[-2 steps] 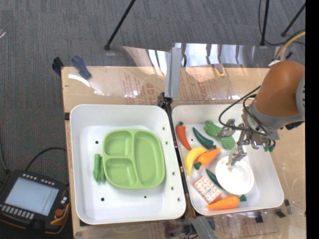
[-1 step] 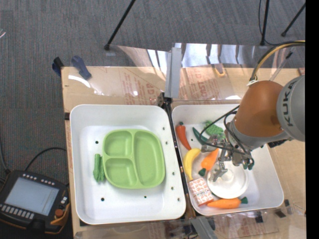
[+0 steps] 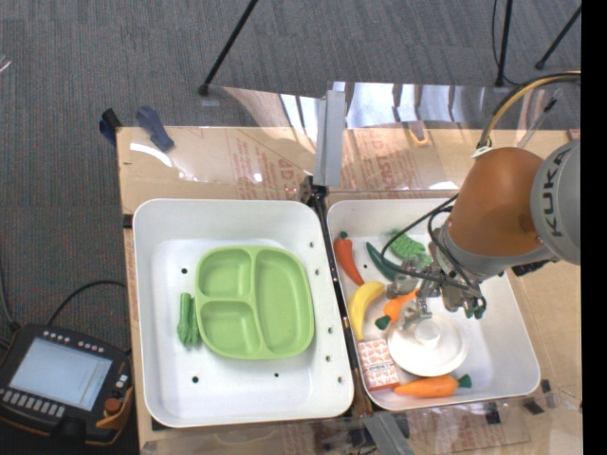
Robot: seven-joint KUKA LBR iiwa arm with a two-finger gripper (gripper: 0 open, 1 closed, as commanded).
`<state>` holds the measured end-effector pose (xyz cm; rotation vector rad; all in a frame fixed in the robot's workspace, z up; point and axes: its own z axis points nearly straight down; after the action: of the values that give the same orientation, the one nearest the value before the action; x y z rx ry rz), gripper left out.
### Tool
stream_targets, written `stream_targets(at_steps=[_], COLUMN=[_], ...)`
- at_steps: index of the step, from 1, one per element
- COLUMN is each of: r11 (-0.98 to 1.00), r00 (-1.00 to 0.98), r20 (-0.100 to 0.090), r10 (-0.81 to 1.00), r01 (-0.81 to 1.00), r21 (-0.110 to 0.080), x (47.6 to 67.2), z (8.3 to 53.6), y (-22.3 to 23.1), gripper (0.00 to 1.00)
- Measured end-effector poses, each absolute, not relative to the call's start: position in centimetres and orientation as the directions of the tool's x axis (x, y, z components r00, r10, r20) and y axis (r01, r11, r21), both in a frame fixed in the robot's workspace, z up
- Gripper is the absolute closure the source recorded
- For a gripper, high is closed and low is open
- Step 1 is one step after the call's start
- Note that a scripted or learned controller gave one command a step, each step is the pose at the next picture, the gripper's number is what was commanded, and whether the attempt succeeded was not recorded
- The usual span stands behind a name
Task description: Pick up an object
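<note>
Above white plate (image 3: 429, 347), fingers (image 3: 417, 311)

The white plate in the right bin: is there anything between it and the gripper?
Nothing visible stands between them. The gripper hangs right over the white plate. A small carrot and a banana lie close beside the plate's left edge.

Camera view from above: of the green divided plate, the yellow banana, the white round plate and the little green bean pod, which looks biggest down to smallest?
1. Green divided plate
2. White round plate
3. Yellow banana
4. Green bean pod

Banana and pod look close in length; the banana is thicker.
</note>
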<state>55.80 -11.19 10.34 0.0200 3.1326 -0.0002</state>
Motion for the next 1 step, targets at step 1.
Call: stream_targets(at_steps=[1], r11=[0.998], r00=[-0.998], r20=[-0.015], r10=[-0.061], r01=[-0.061], r21=[-0.001], x=[58.28], z=[24.05], y=[-6.06], gripper=[1.0])
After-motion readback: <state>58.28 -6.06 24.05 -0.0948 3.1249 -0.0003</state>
